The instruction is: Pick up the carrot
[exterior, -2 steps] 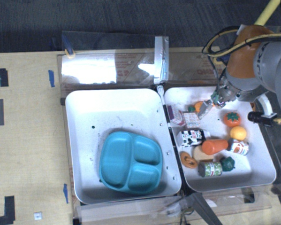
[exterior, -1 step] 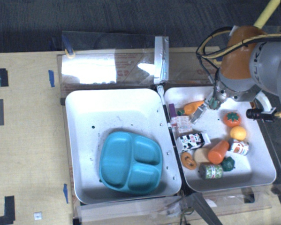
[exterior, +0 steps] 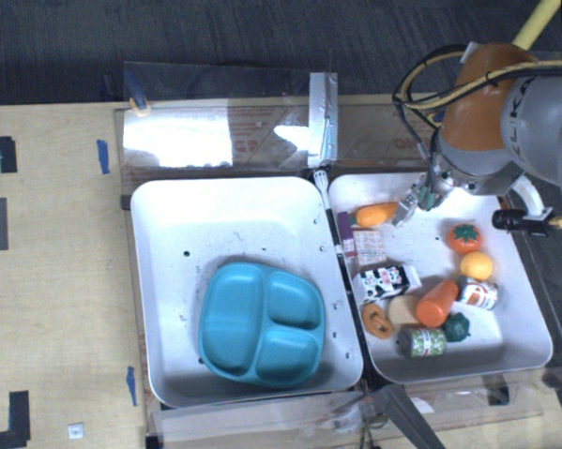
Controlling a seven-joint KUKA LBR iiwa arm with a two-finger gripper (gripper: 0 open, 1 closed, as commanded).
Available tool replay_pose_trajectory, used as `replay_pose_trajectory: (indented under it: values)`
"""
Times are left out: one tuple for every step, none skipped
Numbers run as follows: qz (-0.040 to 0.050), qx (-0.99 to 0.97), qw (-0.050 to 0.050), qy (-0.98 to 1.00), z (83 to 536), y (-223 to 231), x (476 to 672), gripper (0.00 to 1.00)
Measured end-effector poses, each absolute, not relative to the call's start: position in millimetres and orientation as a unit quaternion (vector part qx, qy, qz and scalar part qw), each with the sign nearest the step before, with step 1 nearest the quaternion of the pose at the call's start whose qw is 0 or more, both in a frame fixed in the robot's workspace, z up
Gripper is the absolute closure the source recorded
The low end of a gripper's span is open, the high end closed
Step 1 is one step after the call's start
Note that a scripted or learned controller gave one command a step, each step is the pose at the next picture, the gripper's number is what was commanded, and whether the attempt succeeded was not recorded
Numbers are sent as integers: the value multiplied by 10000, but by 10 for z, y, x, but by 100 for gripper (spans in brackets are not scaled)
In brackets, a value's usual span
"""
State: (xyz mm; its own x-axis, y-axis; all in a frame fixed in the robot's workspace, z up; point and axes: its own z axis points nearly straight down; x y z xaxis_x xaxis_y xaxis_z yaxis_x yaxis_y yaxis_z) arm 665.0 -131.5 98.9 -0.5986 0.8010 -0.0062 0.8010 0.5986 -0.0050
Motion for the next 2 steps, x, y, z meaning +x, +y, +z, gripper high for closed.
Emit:
replay_pose_trajectory:
  values:
    - [28, 5263, 40, 8503, 1888, -660, 6687, 100]
    - [16, 4551, 45, 8904, 2790, -798, 6680, 100]
